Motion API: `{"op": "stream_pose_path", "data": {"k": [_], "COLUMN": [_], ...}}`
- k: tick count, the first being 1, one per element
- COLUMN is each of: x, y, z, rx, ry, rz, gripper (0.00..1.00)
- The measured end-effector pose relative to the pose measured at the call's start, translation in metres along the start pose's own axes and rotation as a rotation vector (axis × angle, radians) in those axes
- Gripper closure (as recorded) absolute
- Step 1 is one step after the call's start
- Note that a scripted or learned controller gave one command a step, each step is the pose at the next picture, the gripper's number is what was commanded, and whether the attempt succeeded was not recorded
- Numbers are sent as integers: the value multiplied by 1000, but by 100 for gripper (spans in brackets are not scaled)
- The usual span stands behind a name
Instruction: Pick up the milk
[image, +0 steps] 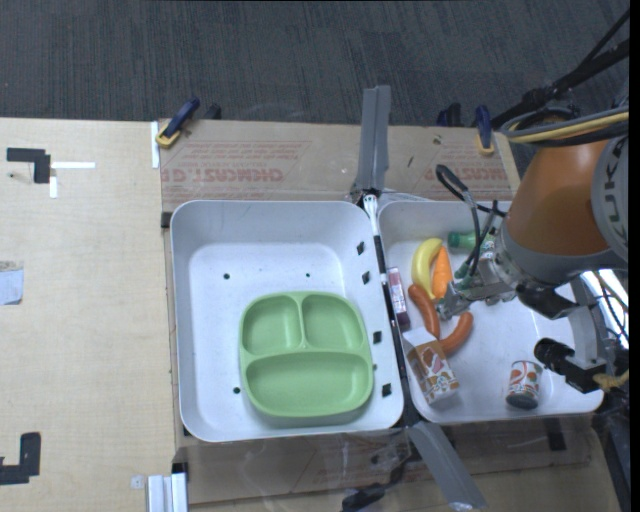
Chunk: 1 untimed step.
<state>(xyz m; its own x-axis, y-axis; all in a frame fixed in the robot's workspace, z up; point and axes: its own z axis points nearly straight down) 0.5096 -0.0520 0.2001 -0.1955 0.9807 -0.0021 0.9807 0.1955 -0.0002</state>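
Note:
The milk (436, 372) is a small brown and white carton lying tilted near the front left corner of the right bin (560, 340). My gripper (466, 292) hangs over the middle of that bin, above and to the right of the carton, close to a yellow banana (430, 263) and two orange sausages (424, 308). The carton lies apart from the gripper. The grey and orange arm (565, 205) covers the bin's right back part.
A white and orange can (523, 384) stands at the right bin's front. A purple packet (398, 296) lies along its left wall, and a small green item (461, 240) sits at the back. A green divided plate (305, 355) lies in the left bin (200, 300).

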Motion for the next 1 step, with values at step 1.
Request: {"op": "stream_pose_path", "data": {"k": [1], "x": [0], "y": [0], "z": [0], "rx": [0], "ry": [0], "rz": [1], "gripper": [0]}}
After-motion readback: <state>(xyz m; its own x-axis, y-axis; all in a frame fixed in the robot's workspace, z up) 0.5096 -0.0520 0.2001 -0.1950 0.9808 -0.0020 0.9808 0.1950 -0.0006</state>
